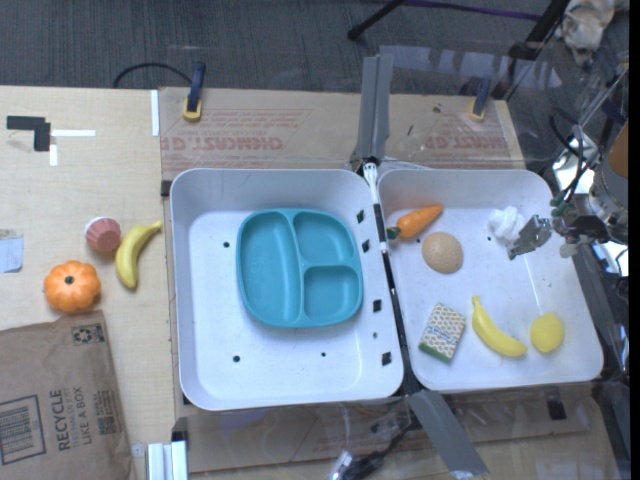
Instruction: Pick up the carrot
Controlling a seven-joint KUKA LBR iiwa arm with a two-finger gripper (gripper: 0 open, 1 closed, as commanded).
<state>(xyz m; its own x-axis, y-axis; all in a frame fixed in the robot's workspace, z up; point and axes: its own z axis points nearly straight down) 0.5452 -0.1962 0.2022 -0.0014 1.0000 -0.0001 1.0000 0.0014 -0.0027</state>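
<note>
You had nothing picked yet: the carrot (pixel 417 219) lay untouched at the top-left corner of the right bin (pixel 580 298), against the divider, well off to the left of the gripper (pixel 528 236) and slightly farther up the view. Whether the gripper stood wide or narrow, I could not tell. A tan egg-shaped thing (pixel 442 252) sat between them. Reach, descent, grasp and lift all remained.

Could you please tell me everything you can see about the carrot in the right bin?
The carrot is a small orange piece with a green stub at its left end, smooth and matte like a plastic toy. It lies on its side, slanted, its pointed tip up and to the right, in the upper left corner of the right bin. Its green end lies against the bin's left wall. The beige egg sits just below it; contact is unclear.
</note>
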